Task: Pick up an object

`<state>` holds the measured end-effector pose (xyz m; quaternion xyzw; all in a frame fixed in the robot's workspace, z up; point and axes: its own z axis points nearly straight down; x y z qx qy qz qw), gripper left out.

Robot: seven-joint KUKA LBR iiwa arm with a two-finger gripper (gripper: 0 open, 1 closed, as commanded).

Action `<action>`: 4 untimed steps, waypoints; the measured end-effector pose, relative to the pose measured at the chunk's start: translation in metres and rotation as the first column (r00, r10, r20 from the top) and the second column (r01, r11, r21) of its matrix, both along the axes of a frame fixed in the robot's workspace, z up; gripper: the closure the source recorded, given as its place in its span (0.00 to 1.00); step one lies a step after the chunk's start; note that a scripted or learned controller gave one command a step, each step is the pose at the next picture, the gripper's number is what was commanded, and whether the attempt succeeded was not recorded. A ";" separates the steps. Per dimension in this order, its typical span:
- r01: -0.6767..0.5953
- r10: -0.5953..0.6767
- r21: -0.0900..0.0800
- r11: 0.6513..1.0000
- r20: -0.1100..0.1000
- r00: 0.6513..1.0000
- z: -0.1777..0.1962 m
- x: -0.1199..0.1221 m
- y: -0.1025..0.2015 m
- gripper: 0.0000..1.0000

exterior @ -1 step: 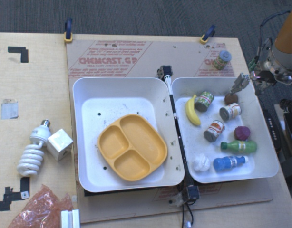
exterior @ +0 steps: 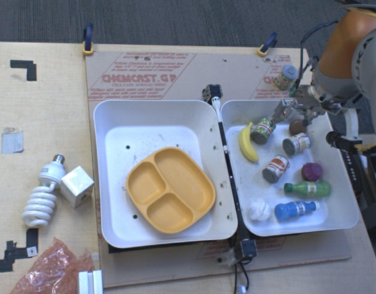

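The right bin [exterior: 341, 216] holds a banana [exterior: 248, 143], a green-labelled can [exterior: 262, 130], a small brown object [exterior: 296, 127], two more cans [exterior: 296, 144] [exterior: 275, 168], a purple object [exterior: 312, 171], a green bottle [exterior: 307, 189], a blue bottle [exterior: 296, 211] and a white crumpled piece [exterior: 259, 210]. My gripper [exterior: 294, 113] hangs over the bin's far part, just above the brown object and right of the green-labelled can. It is open, and nothing sits between its fingers.
The left bin [exterior: 108, 164] holds a yellow divided plate [exterior: 169, 190]. A small jar [exterior: 288, 75] stands on the board behind the right bin. On the bench at left lie a spiral bulb [exterior: 42, 196], a white cube [exterior: 77, 185] and a red mesh bag [exterior: 53, 268].
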<state>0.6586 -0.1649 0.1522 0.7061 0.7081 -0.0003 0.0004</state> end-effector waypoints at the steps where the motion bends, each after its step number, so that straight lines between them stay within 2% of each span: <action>1: 0.000 0.000 -0.002 1.000 0.006 1.000 -0.057 0.002 0.040 0.00; 2: -0.001 0.001 -0.002 1.000 0.004 1.000 -0.048 0.002 0.040 1.00; 3: 0.000 0.000 -0.001 1.000 0.001 1.000 0.132 0.001 0.089 1.00; 4: 0.001 -0.001 0.000 1.000 0.001 1.000 0.196 -0.060 0.104 1.00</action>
